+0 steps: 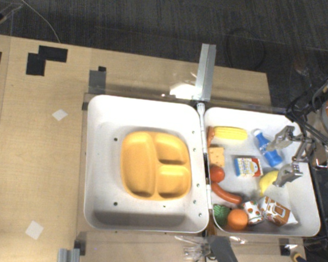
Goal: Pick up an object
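The hand (286,155) hangs with fingers spread over the right bin (310,220), gripping nothing; just below lies a yellow lemon (267,180) (smooth, oval), beside a blue-and-white carton (246,166).

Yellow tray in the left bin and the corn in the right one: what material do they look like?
Yellow tray: looks like moulded plastic, smooth satin finish, with rounded compartments and soft highlights. Corn: probably toy plastic, uniformly bright yellow; too small to judge its surface.
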Controlling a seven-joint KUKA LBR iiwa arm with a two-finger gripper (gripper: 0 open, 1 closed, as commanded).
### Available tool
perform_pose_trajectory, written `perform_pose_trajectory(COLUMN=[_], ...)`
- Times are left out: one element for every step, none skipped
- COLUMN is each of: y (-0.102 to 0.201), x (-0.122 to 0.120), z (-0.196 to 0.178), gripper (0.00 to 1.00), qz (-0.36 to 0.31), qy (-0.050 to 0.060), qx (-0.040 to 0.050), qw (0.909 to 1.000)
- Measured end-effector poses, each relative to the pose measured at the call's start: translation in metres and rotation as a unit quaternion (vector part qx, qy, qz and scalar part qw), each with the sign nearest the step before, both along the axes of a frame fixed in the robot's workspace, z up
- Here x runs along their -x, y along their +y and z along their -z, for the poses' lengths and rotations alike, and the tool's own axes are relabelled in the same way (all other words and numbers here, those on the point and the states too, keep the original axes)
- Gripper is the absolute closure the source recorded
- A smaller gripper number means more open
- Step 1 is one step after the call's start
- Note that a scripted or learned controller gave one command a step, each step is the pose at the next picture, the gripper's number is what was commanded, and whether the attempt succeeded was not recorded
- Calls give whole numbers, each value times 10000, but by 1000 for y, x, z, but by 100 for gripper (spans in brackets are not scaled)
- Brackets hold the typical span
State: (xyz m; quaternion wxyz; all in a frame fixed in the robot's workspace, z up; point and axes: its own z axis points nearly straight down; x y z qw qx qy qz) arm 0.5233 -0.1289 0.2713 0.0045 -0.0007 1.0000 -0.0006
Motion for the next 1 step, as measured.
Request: perform_pose_trajectory(y=[-24], x=[-6], z=[143], gripper=[0], qz=[2057], qy=[31], qx=[-18], qw=[9786])
